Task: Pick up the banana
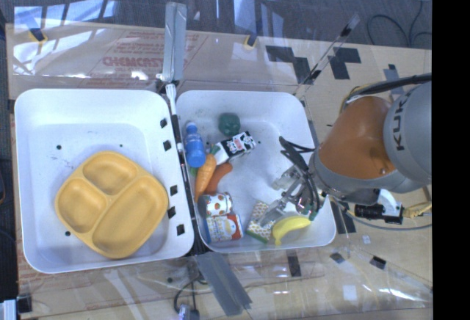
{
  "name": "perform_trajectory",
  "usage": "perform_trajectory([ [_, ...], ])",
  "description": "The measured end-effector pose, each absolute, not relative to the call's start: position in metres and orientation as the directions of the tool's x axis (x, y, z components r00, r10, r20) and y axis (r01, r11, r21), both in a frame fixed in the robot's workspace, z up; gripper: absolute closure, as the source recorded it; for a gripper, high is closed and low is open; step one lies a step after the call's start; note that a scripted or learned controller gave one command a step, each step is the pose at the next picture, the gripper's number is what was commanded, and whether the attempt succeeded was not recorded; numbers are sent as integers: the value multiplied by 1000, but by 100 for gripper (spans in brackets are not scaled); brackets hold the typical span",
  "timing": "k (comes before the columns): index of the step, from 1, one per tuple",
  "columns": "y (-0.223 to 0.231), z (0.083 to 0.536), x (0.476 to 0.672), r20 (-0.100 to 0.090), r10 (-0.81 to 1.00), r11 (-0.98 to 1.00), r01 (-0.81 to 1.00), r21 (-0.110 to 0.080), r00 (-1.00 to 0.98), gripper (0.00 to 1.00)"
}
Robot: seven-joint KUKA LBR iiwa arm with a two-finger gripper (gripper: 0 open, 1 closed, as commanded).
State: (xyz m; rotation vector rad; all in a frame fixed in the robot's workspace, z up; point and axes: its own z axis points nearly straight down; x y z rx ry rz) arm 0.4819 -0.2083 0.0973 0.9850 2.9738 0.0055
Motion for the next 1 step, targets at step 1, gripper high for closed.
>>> perform_trajectory([
  [1, -208, 97, 482, -7, 571, 821, 571, 6, -821, 0],
])
